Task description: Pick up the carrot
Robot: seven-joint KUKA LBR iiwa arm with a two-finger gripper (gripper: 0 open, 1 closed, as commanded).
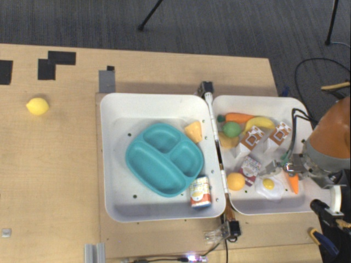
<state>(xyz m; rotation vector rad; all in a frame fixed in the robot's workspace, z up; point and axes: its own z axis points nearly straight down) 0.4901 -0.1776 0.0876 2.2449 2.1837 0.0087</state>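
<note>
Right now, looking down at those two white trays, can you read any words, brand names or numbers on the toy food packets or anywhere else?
None can be read.
The can beside the teal plate: a coloured label, print too blurred to read.
The two brown-and-white cartons: markings too small to read.
The crinkled packet: red patches, no legible letters.
The black squares on the bench are plain shapes, not text.

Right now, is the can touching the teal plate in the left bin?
Touching. The camera view shows the can lying against the lower right rim of the teal plate, with no white bin floor between them.
</note>
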